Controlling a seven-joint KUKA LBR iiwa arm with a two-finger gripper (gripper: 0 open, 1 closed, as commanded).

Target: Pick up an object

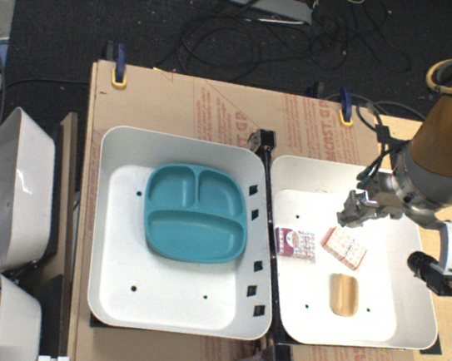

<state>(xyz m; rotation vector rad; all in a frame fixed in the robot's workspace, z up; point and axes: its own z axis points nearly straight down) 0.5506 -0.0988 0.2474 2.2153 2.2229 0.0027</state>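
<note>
Objects for the pick lie in the right bin (406, 328): a checked packet (345, 247) just below the gripper (357, 213), a purple-and-white carton (295, 244) beside it, and a tan block (344, 295) nearer the front. With packet and carton so close, a descent slightly off could nudge one or catch an edge and slip; I cannot tell how the gripper is set. A teal divided plate (196, 214) sits in the left bin (110, 225), on a brown board (220, 107) over dark, cable-strewn floor.

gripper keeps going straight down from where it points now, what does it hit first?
Probably the small pink-and-white patterned packet, which lies just below the gripper in the right white bin. Depth is unclear from this slanted view, so it may instead land on bare bin floor beside the packet.
</note>
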